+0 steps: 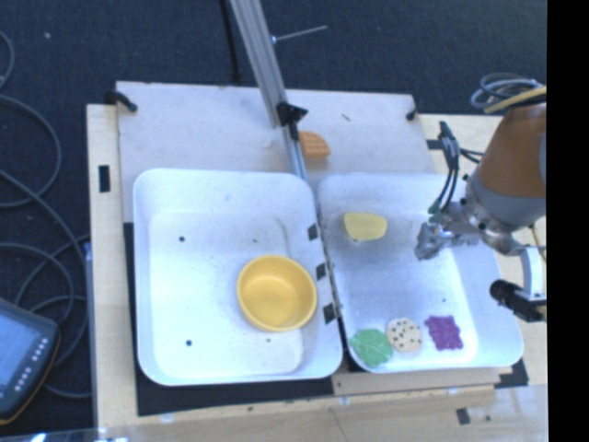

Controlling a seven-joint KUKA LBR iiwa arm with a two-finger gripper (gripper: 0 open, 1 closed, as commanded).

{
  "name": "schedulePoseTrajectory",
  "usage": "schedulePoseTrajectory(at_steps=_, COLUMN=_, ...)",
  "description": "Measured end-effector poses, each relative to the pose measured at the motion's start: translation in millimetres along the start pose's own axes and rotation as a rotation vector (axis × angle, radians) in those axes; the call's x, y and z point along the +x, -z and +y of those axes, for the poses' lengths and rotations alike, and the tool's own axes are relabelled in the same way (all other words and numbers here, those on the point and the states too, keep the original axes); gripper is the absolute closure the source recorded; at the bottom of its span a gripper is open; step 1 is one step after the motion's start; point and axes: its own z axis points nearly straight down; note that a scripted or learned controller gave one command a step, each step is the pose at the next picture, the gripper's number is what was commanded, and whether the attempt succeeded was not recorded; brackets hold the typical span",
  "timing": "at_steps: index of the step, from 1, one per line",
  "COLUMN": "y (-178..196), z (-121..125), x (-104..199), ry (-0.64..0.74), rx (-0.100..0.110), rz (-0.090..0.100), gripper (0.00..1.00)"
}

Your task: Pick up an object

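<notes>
nearest, along the right bin front edge: green piece, spotted cookie, purple piece. in the left bin, a yellow bowl. farther back, pale yellow piece, gripper beside it, perhaps empty; finger spread unreadable. beyond the bins, an orange object.

A robotics lab: 2 white bins sit on a plywood surface, an aluminium mast behind them, loose cables on dark carpet left of them.
</notes>
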Motion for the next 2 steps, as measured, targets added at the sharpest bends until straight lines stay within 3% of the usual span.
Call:
schedulePoseTrajectory(at_steps=1, y=26.5, z=1.6, x=-1.5, ry=0.001, rx=0.001, rz=0.000, gripper=1.00)
schedulePoseTrajectory(at_steps=2, y=19.9, z=5.6, x=52.2, ry=0.005, rx=0.005, rz=0.003, gripper=1.00)
